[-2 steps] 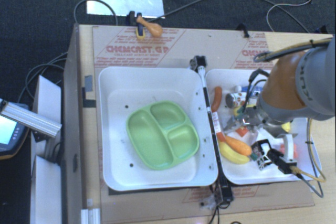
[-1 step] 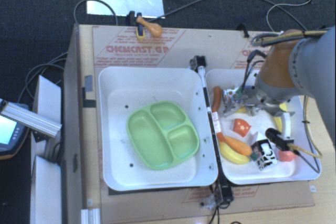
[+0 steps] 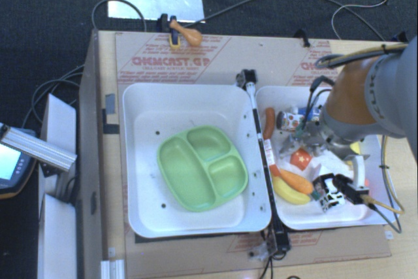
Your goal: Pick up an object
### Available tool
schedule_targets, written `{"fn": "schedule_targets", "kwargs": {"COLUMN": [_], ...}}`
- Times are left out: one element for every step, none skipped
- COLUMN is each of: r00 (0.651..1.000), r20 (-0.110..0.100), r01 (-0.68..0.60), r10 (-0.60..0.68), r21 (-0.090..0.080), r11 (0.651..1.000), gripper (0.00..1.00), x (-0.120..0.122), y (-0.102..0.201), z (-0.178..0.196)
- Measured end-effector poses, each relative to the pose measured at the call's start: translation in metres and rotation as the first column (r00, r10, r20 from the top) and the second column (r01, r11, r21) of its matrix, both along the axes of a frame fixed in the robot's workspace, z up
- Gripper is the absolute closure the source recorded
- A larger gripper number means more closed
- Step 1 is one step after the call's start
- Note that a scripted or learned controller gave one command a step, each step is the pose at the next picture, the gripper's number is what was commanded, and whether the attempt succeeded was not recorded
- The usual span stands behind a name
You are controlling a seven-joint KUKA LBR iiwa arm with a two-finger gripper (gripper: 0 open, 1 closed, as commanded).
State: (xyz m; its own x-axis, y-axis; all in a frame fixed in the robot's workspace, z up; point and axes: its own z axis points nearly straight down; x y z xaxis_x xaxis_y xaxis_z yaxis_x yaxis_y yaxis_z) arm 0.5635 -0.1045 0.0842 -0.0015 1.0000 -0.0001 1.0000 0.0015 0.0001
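Toys crowd the right bin (image 3: 375, 222), and that explains why the arm (image 3: 372, 98) leans in low over it: the task only asks for an object, and every loose candidate lies there. The claw (image 3: 307, 138) hangs at the end of the wrist above the middle of the pile, and I cannot tell how its grip stands, since the wrist and cables hide it.

Just below the claw lies a small red piece (image 3: 300, 158), the nearest thing and, in my judgement, the likeliest target. Further toward the front rim from the claw sit an orange carrot (image 3: 295, 180) and a yellow banana (image 3: 290, 192), touching each other. Beside them, further under the arm, is a black-and-white toy (image 3: 333, 192). On the claw's far side from the arm, a reddish sausage (image 3: 268, 123) lies along the divider wall, and a small white figure (image 3: 289, 119) rests between sausage and claw.

Left bin (image 3: 140, 101), well apart from the claw across the divider, holds 1 green tray (image 3: 202, 168) with 3 compartments; nothing lies in them that I can see. It sits flat and roughly central, out of the arm's way.

Packing is tight, so a descent could nudge neighbours or close on 2 things.
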Motion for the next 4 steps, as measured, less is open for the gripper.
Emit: {"fn": "schedule_targets", "kwargs": {"r00": [1.000, 1.000, 1.000, 1.000], "r20": [0.002, 0.002, 0.003, 0.004], "r01": [-0.001, -0.001, -0.002, -0.003], "r10": [0.001, 0.001, 0.002, 0.003], "r21": [0.000, 0.000, 0.001, 0.001], "r11": [1.000, 1.000, 1.000, 1.000], "gripper": [1.00, 0.00, 1.00, 1.00], "x": [0.001, 0.001, 0.001, -0.029], "y": [0.000, 0.000, 0.000, 0.056], "z": [0.011, 0.011, 0.021, 0.101]}}
